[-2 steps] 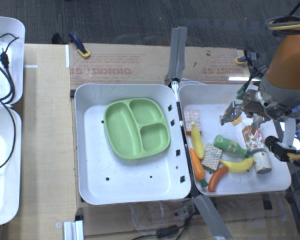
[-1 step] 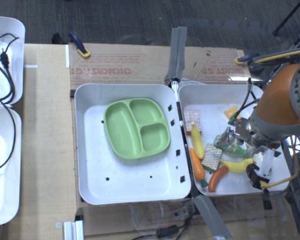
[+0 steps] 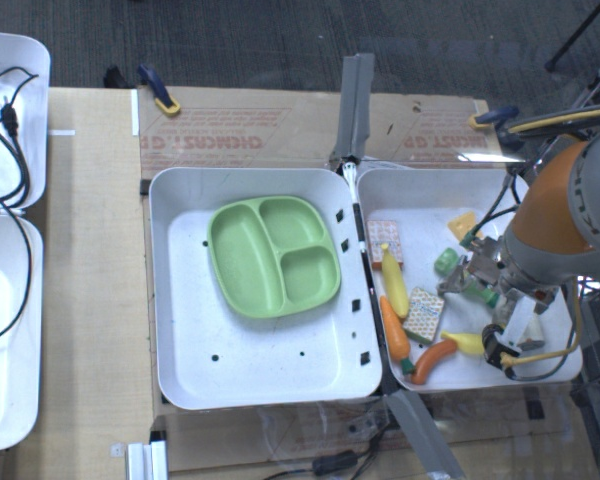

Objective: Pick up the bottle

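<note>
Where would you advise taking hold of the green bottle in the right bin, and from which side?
Probably across the middle of the green bottle, coming straight down: it seems to lie flat in the right bin, with bare floor beside its visible end. The gripper hides part of it.

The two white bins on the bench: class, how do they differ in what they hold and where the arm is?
The left bin holds one large thing, a green divided plate; the right bin holds many small toy foods, among them a carrot and a banana. The arm's gripper reaches into the right bin, while nothing of the arm is over the left bin. Both are shallow, white and sit side by side.
</note>
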Controlling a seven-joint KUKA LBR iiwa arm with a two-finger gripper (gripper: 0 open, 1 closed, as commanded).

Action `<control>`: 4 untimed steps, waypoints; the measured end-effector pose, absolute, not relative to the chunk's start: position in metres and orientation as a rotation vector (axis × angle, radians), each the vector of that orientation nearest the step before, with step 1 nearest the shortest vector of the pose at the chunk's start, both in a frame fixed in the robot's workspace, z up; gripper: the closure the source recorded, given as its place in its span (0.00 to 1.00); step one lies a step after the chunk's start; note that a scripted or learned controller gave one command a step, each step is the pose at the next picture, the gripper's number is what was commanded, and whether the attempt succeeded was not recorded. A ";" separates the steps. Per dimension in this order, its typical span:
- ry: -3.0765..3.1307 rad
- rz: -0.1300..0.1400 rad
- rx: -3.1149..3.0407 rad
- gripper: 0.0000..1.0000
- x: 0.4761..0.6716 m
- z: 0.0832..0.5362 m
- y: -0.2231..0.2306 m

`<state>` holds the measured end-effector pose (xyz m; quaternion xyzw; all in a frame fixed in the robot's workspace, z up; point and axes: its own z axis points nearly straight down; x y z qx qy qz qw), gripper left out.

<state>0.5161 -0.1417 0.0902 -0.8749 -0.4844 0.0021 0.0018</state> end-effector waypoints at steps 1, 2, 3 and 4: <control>-1.515 0.010 -2.746 1.00 0.515 0.099 -0.143; -1.000 0.007 -2.978 1.00 0.506 0.210 -0.076; -1.000 0.008 -2.978 0.00 0.506 0.210 -0.076; -1.041 0.010 -2.963 0.00 0.556 0.139 -0.110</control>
